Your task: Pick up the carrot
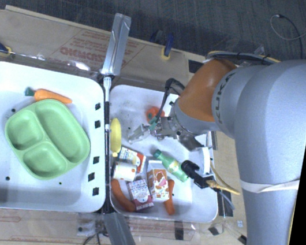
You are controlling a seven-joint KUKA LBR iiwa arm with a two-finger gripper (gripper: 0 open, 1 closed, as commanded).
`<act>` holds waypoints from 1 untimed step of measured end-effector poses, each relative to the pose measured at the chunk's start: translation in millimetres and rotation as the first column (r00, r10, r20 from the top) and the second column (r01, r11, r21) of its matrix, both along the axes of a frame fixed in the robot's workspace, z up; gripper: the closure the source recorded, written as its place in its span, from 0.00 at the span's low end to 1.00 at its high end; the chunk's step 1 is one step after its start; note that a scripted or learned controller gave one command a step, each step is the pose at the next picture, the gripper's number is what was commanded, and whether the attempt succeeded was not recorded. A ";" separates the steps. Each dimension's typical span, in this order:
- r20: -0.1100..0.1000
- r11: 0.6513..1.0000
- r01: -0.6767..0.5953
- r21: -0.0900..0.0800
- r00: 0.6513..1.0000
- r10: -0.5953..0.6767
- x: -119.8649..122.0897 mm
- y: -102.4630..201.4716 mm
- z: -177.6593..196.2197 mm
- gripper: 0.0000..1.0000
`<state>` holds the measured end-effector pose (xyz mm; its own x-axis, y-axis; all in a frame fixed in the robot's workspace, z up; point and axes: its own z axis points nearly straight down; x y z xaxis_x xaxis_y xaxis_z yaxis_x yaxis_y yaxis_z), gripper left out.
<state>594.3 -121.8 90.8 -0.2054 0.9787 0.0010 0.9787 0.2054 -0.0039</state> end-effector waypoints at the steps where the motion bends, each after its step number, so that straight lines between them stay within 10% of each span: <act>1: 0.004 0.976 -0.216 -0.001 0.976 0.216 -59.9 1.6 122.5 0.00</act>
<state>534.4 -120.2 213.4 -0.4119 0.9112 -0.0003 0.9112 0.4119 -0.0006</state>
